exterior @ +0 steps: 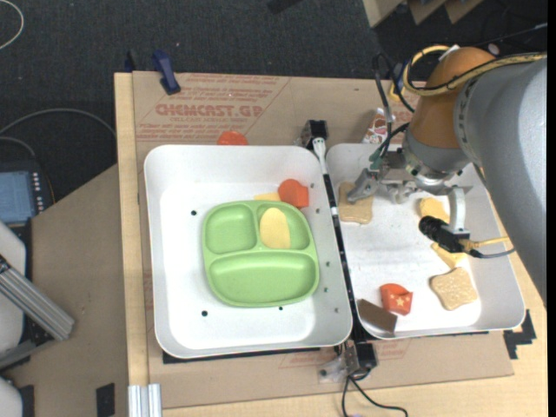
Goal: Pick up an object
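In the right bin (486,315), my gripper (380,187) hangs low over the far left part. A tan toast-like piece (354,212) lies just left of and below it, against the bin's left wall. A yellow piece (431,207) sits to the gripper's right and another yellow piece (448,255) lies further forward. Near the front are a second toast slice (453,288), a red strawberry (396,298) and a brown piece (377,318). I see nothing between the gripper's tips.
The left bin (174,320) holds a green divided plate (259,276) with a pale yellow item (274,228) in its upper right compartment. An orange item (294,192) lies behind the plate. The grey arm (512,146) covers the right bin's far right side.
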`<state>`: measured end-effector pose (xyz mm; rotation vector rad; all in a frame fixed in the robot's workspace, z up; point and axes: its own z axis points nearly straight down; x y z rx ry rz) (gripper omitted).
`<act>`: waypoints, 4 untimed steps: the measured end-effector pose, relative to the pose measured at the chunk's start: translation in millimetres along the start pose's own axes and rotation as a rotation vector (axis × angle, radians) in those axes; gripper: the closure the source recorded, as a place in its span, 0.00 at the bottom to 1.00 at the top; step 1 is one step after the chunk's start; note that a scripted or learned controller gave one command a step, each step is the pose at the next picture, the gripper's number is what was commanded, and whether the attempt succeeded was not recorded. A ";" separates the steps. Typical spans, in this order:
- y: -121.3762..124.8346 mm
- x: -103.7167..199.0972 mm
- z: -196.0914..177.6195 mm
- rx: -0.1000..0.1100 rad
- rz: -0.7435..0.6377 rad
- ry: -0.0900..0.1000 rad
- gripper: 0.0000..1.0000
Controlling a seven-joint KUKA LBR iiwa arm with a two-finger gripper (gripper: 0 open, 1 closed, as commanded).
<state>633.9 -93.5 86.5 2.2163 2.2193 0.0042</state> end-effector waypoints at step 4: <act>34.2 -18.8 0.4 0.001 0.000 0.001 0.00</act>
